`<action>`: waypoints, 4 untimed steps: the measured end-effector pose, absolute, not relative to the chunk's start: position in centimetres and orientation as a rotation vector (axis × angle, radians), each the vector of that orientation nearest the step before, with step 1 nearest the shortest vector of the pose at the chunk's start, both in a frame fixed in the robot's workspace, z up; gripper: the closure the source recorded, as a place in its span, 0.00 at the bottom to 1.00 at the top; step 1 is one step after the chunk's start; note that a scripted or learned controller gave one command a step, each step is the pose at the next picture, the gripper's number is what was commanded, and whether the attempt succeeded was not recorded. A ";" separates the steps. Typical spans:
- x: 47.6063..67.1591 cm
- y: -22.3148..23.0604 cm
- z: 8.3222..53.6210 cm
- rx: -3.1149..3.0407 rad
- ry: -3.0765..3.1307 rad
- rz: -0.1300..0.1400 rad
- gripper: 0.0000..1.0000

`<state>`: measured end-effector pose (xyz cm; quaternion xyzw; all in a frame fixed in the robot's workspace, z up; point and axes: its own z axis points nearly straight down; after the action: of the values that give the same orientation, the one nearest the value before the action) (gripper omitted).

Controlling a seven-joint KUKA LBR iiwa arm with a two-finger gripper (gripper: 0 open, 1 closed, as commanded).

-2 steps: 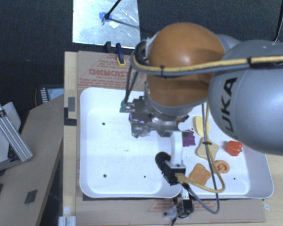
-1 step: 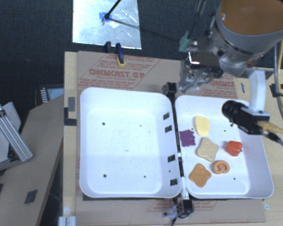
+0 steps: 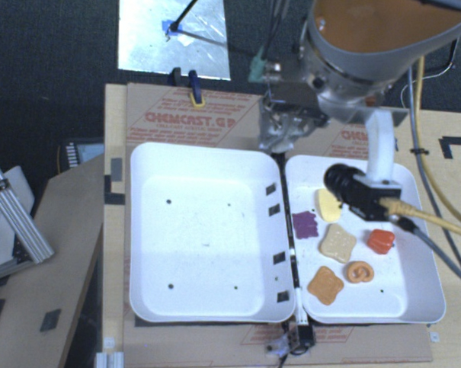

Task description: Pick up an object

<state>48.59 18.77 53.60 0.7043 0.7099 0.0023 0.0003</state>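
While the end effector [image 3: 282, 136] hangs high above the far rim where the two bins meet, nothing is between its fingers that can be seen, and whether they are spread or pressed together cannot be told from this slant. All the candidates lie nearer the camera and to the arm's side of it, in the right bin [image 3: 416, 290]: a purple piece [image 3: 304, 224] closest to it, just beside the divider; a yellow piece [image 3: 329, 205] partly tucked under a black cylindrical fitting [image 3: 356, 191]; then a pale cracker [image 3: 338, 243], a red piece [image 3: 380, 241], a small ring-shaped pretzel [image 3: 359, 272] and an orange biscuit [image 3: 325, 285] farther on. The left bin [image 3: 148, 237] offers nothing worth reaching for. My judgement: choose the red piece or the orange biscuit, which stand apart from their neighbours. The purple one sits tight to the wall, and the yellow one is crowded by the fitting. Descend straight, centred, and close only once low.
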 end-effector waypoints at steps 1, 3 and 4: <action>48.6 23.1 53.5 2.213 2.230 0.005 1.00; 48.7 22.9 54.6 2.214 2.229 0.009 1.00; 49.3 23.5 53.4 2.215 2.227 0.001 1.00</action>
<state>49.33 23.45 53.43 0.7053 0.7089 0.0002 0.0002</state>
